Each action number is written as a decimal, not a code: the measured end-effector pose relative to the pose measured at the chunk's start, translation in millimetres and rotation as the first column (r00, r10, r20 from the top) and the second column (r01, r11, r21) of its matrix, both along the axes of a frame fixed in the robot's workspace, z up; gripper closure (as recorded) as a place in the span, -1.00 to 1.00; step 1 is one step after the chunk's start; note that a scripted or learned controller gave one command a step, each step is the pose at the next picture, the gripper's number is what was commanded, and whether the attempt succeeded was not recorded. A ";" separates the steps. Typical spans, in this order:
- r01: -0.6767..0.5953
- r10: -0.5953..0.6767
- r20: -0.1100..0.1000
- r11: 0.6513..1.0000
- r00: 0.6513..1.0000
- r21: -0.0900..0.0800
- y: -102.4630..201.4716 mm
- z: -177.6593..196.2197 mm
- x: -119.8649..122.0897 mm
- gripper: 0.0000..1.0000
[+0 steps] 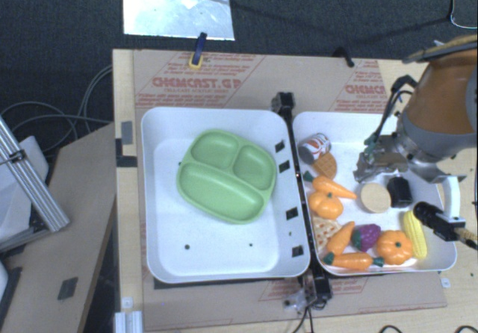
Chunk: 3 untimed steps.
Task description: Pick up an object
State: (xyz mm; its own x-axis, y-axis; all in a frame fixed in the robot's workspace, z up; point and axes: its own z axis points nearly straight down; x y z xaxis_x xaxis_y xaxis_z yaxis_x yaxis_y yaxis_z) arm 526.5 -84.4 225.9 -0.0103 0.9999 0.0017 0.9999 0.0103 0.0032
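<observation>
Right bin (351,124) - toy food crowded in its lower half. Hand (373,167) hangs over the bin's middle; cannot tell whether it is open or closed, nothing seen held. Beige disc (373,198) lies flat just below the hand in view. Carrot (334,188) lies left of the disc, long axis roughly left-right, thin tip pointing right toward the disc. Around it: small can (315,146) and waffle cone (326,166) above, orange pepper (326,206) touching below. Farther down - purple grapes (366,235), pumpkin (393,246), corn cob (414,233). Left bin (160,175): green divided plate (226,175), well apart from the hand
</observation>
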 end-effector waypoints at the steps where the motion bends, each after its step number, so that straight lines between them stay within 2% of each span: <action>1: 0.000 0.000 -0.001 1.000 1.000 0.000 45.6 6.3 9.7 1.00; 2: 0.001 -0.001 -0.003 1.000 1.000 0.000 100.7 -6.5 13.0 1.00; 3: 0.001 -0.001 0.000 1.000 1.000 0.001 146.4 4.8 24.9 1.00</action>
